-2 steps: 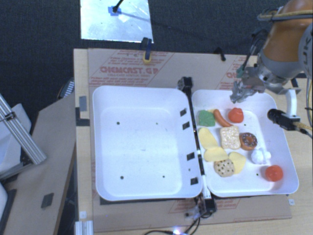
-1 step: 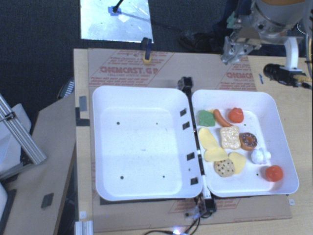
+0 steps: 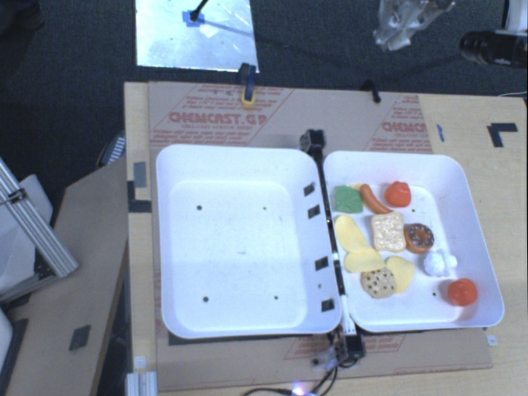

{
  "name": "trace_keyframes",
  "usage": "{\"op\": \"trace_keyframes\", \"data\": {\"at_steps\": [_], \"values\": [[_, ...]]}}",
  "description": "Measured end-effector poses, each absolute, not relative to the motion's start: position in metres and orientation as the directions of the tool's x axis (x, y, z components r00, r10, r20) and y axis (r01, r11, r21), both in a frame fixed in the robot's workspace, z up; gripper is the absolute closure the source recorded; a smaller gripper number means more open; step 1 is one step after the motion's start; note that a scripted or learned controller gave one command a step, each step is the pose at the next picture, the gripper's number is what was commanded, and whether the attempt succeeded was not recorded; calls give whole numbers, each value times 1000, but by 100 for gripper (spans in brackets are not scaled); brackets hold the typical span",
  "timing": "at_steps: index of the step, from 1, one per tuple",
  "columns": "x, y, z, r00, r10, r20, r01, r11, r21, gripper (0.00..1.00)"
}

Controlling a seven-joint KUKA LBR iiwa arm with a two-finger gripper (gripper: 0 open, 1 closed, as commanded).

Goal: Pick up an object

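The gripper (image 3: 394, 33) is seen at the top edge, well above the bins and over dark floor; whether its fingers are apart or closed cannot be told. Nothing is seen in its grasp. The toy foods are gathered in the right bin (image 3: 474, 221): a tomato (image 3: 398, 193), sausage (image 3: 374, 199), cracker (image 3: 387, 232), doughnut (image 3: 419, 237), cookie (image 3: 379, 283) and a red ball (image 3: 462, 291), possibly fruit. The left bin (image 3: 177, 221) lies beside it.
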State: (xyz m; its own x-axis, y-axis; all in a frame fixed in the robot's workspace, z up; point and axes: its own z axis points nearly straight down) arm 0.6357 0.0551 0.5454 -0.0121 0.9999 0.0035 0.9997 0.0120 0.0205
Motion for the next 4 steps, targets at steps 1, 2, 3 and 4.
{"op": "trace_keyframes", "data": {"at_steps": [1,2,3,4], "values": [[641,12,535,1,1000,-1,1000,-1,3,100],[659,-27,535,2,1000,-2,1000,-2,3,100],[668,-70,535,2,1000,-2,1000,-2,3,100],[668,-118,522,3,1000,-2,1000,-3,1,100]]}}
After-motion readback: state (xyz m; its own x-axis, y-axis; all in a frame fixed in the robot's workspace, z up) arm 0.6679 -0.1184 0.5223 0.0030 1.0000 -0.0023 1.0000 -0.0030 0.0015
